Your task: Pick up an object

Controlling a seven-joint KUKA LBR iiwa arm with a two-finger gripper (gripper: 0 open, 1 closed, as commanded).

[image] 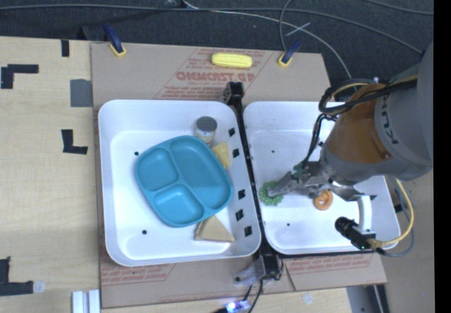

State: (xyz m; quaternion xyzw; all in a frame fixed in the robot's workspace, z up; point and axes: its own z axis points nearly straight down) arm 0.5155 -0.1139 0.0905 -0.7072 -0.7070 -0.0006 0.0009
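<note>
Camera position: you look down from above the bench (49,163), at a slant.
Coverage: both white bins (113,163), arm (387,128) entering right.

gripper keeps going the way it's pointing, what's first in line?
Probably the green object just ahead of the gripper, low in the right bin. Beyond it sits the divider between the bins. Depth is unclear.

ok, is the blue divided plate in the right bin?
No, the blue divided plate lies in the left bin; the right bin has the gripper at a green item.
</note>
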